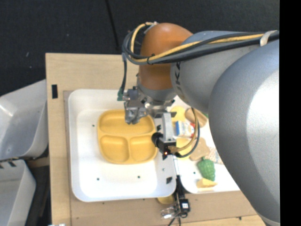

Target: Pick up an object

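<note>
A yellow divided plate (123, 138) lies in the left white bin (84, 173). My gripper (133, 115) hangs over the plate's far rim, near its upper right part. The big grey arm with the orange band reaches in from the right and covers much of the right bin (221, 187). In that bin a green bumpy toy (206, 168) and a tan flat piece (201, 149) show at the near side, with a colourful packet (181, 126) partly hidden behind the wrist.
A small yellow piece (205, 183) lies at the right bin's near edge. The wooden bench (59, 69) frames both bins. White containers (19, 121) stand beyond the bench at the left. A cable bracket (165, 140) hangs between the bins.
</note>
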Controlling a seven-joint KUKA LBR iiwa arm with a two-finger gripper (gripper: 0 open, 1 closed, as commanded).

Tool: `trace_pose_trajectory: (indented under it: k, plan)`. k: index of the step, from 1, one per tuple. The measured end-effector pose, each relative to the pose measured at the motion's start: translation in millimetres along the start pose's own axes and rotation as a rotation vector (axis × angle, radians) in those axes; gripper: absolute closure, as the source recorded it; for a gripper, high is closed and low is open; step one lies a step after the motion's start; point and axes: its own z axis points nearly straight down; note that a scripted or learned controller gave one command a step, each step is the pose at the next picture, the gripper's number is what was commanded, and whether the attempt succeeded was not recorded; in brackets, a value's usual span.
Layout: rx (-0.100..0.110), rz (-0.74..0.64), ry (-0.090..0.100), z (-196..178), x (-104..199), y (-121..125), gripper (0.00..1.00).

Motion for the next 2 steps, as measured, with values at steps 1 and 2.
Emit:
trace_pose_trajectory:
  k: [1, 2]
  plan:
    - [-0.01, -0.001, 0.004, -79.7, 40.4, -54.1, 1.0]
    - [-0.015, 0.001, 0.003, -138.4, 91.2, 2.0, 1.0]
